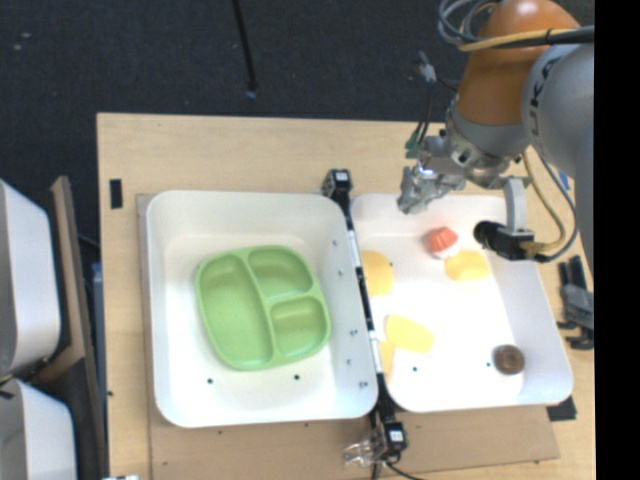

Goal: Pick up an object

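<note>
Although the arm [520, 58] is seen reaching in from the upper right of the frame, no object can be said to have been picked up. The pincer [415, 200] is placed at the upper left corner of the right-hand bin [530, 378], right of centre in the frame, and nothing is seen between its tips. Whether it is spread wide or drawn narrow cannot be told, as its tips are too small and blurred.

All the candidate things are seen lying on the floor of the right-hand bin. A red-and-white piece [440, 240] lies just below and to the right of the pincer, with a yellow piece [467, 264] touching or just beside it. A second yellow piece [376, 272] lies against the bin's left wall, a third yellow piece [407, 333] lower down near the middle of the bin, and a small brown round thing [509, 359] towards the lower right corner. The left-hand bin [170, 268], left of centre, is occupied by a green divided plate [262, 306].

The task is judged to be at its start: the approach, the closing on one object and the lift are all left to be done. The red-and-white piece is nearest and would seem the likeliest choice.
</note>
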`<state>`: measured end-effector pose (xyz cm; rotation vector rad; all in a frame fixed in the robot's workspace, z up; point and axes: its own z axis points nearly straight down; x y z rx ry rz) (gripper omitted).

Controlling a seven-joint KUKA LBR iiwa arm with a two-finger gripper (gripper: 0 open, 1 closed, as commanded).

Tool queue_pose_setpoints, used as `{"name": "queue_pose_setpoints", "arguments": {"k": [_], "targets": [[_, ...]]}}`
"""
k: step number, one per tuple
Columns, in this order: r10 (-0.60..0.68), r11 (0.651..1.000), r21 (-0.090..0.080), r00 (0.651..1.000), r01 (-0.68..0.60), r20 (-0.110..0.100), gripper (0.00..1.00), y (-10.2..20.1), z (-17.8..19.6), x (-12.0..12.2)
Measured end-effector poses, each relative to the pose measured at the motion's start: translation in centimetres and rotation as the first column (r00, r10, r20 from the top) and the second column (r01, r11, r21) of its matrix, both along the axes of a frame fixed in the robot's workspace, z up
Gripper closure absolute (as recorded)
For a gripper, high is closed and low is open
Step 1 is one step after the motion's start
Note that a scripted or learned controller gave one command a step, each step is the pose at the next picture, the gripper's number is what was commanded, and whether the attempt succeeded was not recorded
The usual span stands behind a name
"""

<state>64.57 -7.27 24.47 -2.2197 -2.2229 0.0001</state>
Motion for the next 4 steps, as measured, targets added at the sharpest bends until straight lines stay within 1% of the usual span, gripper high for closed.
{"name": "queue_pose_setpoints", "arguments": {"k": [1, 2, 3, 4], "targets": [[0.0, 1.0, 0.0, 1.0, 0.0, 0.001, 1.0, 3.2, -0.6, -3.6], [0.001, 1.0, 0.001, 1.0, -0.001, 0.001, 1.0, 6.8, -0.2, -7.4], [0.002, 1.0, 0.001, 1.0, -0.002, 0.0, 1.0, 11.7, -1.1, -10.4], [0.002, 1.0, 0.001, 1.0, -0.002, 0.002, 1.0, 15.8, 0.3, -12.9]]}}
